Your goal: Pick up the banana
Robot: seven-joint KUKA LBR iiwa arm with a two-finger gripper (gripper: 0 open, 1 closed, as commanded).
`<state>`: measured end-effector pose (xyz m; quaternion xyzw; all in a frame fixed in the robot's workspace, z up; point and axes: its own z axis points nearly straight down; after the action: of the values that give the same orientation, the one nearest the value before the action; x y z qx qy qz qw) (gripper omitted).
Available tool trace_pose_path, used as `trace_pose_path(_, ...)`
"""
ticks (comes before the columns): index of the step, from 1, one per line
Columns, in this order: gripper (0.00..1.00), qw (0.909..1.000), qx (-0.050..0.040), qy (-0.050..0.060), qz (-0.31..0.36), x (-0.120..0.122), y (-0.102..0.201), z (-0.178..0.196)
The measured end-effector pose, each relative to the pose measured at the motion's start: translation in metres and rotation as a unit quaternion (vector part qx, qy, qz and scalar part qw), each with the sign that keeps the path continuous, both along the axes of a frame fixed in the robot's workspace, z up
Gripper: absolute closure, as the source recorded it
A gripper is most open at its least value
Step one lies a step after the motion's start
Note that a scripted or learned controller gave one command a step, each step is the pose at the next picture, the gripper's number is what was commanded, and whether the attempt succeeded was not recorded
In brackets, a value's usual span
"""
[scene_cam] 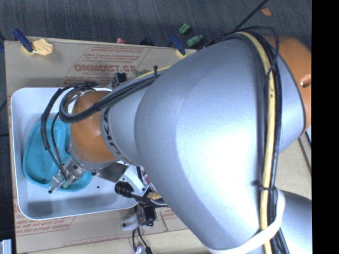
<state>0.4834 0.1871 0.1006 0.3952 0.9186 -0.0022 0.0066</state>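
Arm (212, 142) apparently hides banana; left bin (21, 142).

— What can't you see here?

— The big grey arm (212, 142) covers most of the bench (95, 57). The right bin is hidden under it. The arm itself runs off the right edge and the bottom edge.

— And the left bin (32, 205)?

— Its right side is hidden by the arm and the orange band (87, 134). A blue thing (37, 157) lies by the bin's left wall, partly under black cables (50, 120). I can't tell what it is.

— Is the banana there?

— I can't tell. The gripper (62, 181) is small, near the bin's front wall, and cables crowd it.
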Motion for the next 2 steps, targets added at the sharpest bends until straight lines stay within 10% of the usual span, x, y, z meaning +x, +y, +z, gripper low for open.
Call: trace_pose_path(2,0.00,1.0000,0.0000,0.000,0.000,0.0000,0.0001,-0.0001)
